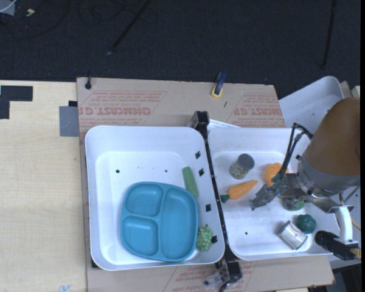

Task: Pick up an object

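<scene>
In the right bin (255,251), my gripper (263,198) hangs low over the floor, just right of and below an orange carrot (241,189) with a green stem end. A small grey-green can (242,166) stands behind the carrot. An orange object (272,173) lies beside the wrist, partly hidden by it. A silver can (291,235) lies on its side near the front, with a dark green round object (305,223) next to it. I see nothing between the gripper's tips.
The left bin (100,163) holds a blue divided plate (159,221), a green stick-shaped piece (190,181) and a green bunch of grapes (204,238). A black divider (210,181) runs between the bins. The arm's body (334,151) covers the right bin's right side.
</scene>
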Controlling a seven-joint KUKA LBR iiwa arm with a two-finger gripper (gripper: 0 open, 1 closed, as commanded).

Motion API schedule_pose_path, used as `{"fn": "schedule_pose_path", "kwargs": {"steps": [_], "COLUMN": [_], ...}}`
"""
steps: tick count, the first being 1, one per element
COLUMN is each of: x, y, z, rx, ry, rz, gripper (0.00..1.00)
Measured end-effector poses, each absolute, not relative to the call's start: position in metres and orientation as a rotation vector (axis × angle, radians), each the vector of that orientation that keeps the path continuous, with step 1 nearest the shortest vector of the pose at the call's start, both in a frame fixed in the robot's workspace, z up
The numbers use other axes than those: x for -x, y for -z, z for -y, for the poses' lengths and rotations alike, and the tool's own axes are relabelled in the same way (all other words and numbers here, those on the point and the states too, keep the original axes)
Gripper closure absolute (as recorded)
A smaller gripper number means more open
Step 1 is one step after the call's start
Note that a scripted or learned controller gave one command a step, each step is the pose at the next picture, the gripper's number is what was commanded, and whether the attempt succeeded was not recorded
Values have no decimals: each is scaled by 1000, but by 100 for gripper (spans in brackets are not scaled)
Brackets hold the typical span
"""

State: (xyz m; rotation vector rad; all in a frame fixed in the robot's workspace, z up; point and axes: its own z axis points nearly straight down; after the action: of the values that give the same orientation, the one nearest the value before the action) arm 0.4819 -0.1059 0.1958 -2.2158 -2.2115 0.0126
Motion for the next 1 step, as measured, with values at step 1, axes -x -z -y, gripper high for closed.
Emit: {"fn": "schedule_pose_path", "kwargs": {"steps": [1], "x": [-485], "y": [-201], "z": [106], "rx": [2221], "ry": [-2], "rz": [2220], "gripper": [0]}}
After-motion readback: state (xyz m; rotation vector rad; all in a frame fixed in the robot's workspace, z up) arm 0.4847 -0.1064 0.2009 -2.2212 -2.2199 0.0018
